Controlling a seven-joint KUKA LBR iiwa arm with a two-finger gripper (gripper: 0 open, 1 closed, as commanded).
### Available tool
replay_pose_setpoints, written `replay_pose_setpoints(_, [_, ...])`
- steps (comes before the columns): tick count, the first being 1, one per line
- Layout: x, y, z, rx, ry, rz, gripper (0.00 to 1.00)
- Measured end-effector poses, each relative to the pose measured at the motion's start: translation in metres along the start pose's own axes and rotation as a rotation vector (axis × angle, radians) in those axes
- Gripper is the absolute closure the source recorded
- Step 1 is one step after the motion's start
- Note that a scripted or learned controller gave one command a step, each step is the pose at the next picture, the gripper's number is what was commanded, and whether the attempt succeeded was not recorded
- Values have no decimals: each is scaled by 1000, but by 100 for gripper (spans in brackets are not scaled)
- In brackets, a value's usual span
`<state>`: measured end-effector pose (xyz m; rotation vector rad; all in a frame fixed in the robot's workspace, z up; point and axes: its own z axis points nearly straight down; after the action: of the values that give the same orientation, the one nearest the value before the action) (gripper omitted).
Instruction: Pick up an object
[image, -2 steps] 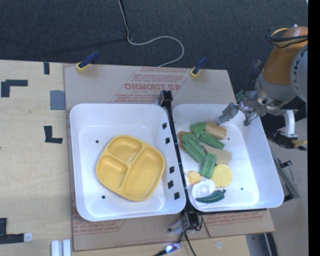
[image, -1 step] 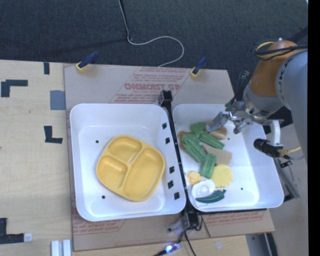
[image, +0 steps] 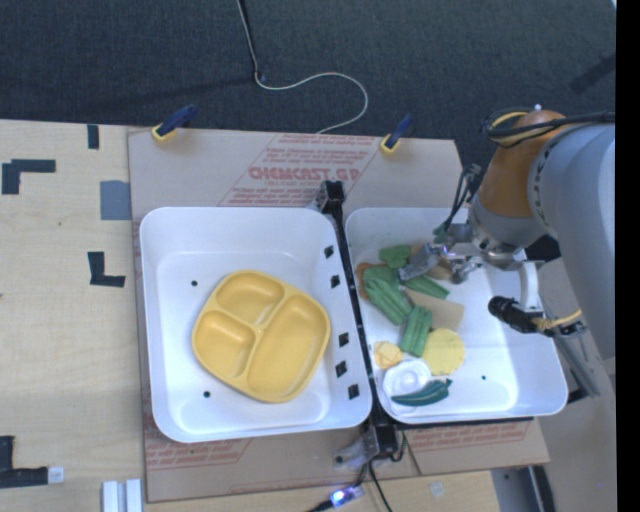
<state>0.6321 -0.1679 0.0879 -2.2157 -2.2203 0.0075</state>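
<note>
A: Largest first — the arm (image: 560, 180) comes in from the right over the right bin (image: 530, 395); the left bin (image: 170, 300) bears a yellow tray (image: 262, 335).

B: And the gripper (image: 428, 262)?

A: Low over the toy pile. I cannot tell its state.

B: The likeliest pick?

A: The green pod (image: 385, 292) — just left and below, long axis slanting down-right. 2 neighbours crowd it: another green piece (image: 415, 330) and a yellow one (image: 443, 350).
</note>
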Motion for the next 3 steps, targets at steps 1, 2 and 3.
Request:
replay_pose_setpoints(1, [1,2,-14,-5,0,-2,100])
replay_pose_setpoints(2, [7,1,-76,-11,-1,0,100])
replay_pose_setpoints(3, [8,4,-119,-11,-1,0,100])
